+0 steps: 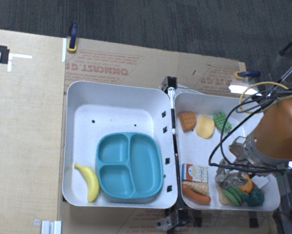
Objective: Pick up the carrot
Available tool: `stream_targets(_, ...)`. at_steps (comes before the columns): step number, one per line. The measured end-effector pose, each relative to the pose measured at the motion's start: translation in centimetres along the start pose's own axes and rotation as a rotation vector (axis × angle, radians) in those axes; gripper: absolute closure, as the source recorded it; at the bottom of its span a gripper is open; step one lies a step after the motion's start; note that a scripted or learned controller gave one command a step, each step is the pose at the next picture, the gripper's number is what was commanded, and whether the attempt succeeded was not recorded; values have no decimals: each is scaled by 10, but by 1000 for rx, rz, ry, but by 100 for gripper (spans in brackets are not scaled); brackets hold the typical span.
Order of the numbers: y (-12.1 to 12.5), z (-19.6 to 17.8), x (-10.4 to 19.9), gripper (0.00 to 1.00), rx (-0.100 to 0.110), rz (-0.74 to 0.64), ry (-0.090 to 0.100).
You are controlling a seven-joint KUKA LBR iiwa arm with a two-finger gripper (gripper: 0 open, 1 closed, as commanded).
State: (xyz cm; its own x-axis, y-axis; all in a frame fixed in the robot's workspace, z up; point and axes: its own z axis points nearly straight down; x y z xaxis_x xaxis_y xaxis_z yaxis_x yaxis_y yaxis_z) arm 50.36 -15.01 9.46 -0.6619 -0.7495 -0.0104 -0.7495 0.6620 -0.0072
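Pale wood and brown cardboard make up the surface [20, 126], and the two shallow white bins sit on it side by side. Nearest the front edge, in the right white bin [209, 106], a reddish-brown sausage [195, 196] lies along the front wall, with a small red, white and blue carton [194, 173] just behind it. To the right of those sits a cluster of toy vegetables: a green ridged pod [232, 195], a dark teal piece [255, 198], and the small orange carrot [245, 184] tucked among them, close to the bin's front right corner. The grey metal gripper [229, 175] hangs right over this cluster, its tip down beside the carrot; whether its fingers are spread or pressed together I cannot tell from here.

In the left white bin [86, 97], a yellow banana [89, 180] lies at the front left corner, beside a teal three-compartment plate [129, 165].

Farther back in the right bin, an orange-brown slice of bread [187, 121], a pale yellow rounded piece [204, 127] and a green leafy piece [221, 120] sit in a row near the rear wall. The arm's orange band [285, 128] looms over the right side, black cables [238, 123] looping from it.
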Motion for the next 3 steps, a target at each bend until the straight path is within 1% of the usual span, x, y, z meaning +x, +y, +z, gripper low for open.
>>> stream_targets(1,-2,-10,-3,100,5,9,-7)
stream_targets(2,-37,-2,40,100,3,-308,-22)
stream_targets(3,19,-1,10,100,-1,-741,-1)
